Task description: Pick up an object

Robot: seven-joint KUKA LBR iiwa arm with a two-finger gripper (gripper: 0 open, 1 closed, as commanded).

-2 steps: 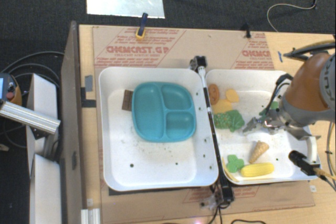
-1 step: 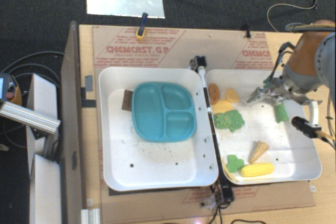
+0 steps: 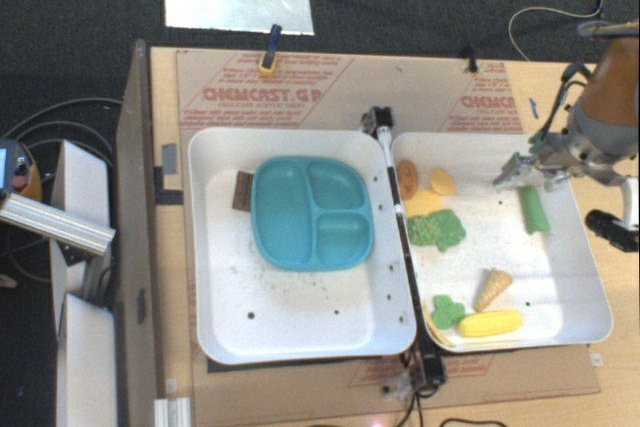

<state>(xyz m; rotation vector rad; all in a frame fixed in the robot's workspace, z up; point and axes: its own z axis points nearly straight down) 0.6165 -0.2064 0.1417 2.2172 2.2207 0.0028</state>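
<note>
Nearest, corn and a cone lie in the right bin. Farther back, the gripper hovers beside a green stick; finger state unclear. Best centre over the stick, then descend.

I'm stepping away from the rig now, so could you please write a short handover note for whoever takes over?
Gripper: over the right bin's upper part, just left of the green cylinder; nothing seen between its fingers.
Right bin also holds a broccoli piece, ice-cream cone and corn cob.
Left bin holds the teal divided plate.
Done: nothing lifted yet.
Left: grasp and lift one object.
</note>
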